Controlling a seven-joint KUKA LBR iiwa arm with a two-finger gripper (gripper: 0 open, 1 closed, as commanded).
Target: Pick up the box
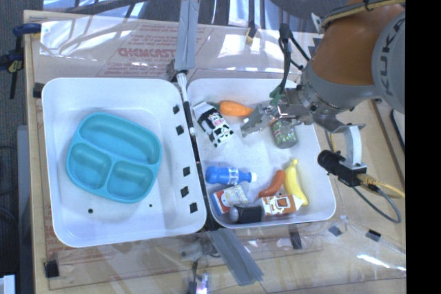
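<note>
The hand (256, 122) hovers in the right bin (318, 148), its fingers apart, holding nothing. The cow-patterned box (216, 126) lies just beside it, near the carrot (236, 108).

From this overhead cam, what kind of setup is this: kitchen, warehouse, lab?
Most likely a robot manipulation lab bench, not a kitchen. Two white bins sit side by side on a board, toy food such as a banana and carrot fills the right one, and a grey-and-orange arm with loose cabling reaches in.
</note>
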